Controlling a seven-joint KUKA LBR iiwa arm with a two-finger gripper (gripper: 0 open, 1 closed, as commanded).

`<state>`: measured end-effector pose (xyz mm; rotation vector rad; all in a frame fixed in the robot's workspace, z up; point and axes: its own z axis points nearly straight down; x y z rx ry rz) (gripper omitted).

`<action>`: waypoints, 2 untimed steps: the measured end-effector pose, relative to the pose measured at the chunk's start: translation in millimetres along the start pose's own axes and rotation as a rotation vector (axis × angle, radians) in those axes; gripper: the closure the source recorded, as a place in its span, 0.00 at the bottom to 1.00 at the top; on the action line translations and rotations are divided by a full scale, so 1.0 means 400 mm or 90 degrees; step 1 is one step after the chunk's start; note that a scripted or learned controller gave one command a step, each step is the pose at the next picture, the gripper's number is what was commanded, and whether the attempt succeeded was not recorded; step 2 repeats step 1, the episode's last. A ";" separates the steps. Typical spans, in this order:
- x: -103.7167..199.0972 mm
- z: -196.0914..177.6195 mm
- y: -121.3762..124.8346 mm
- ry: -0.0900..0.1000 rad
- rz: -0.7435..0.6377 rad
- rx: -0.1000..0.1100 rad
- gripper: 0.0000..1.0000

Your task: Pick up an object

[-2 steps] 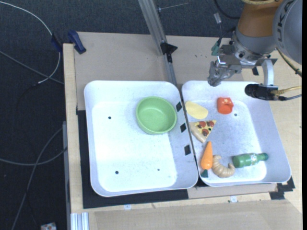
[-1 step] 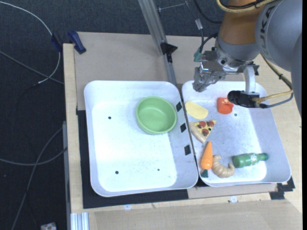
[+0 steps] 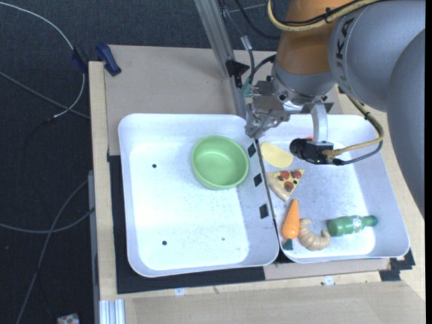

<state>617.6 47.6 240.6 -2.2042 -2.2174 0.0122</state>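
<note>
Two shallow white bins side by side on a bench, seen from above at a slant. The left bin (image 3: 142, 201) holds a green bowl (image 3: 220, 161), upright, toward its upper right corner. The right bin (image 3: 385, 201) holds a pale yellow chip (image 3: 277, 155) near its upper left, with a toy pizza slice (image 3: 285, 181) just below it at about 5 o'clock. Lower, a carrot (image 3: 291, 219) lies along the shared wall of the bins; a tan croissant (image 3: 312, 236) touches it at 4 o'clock, and a green bottle (image 3: 350, 225) lies on its side at 3 o'clock of the croissant. The grey arm (image 3: 378, 39) with its orange band (image 3: 314, 25) enters from 2 o'clock. The gripper (image 3: 260, 123) hangs over the shared wall at the bins' far end, at 11 o'clock of the chip and apart from it; whether its fingers are spread or pressed together cannot be told, and nothing is seen between them.
</note>
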 end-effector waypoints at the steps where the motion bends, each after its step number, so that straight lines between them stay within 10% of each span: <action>1: 0.114 0.002 -0.089 -0.001 0.000 0.001 1.00; 2: 0.114 0.002 -0.089 -0.001 0.000 0.001 1.00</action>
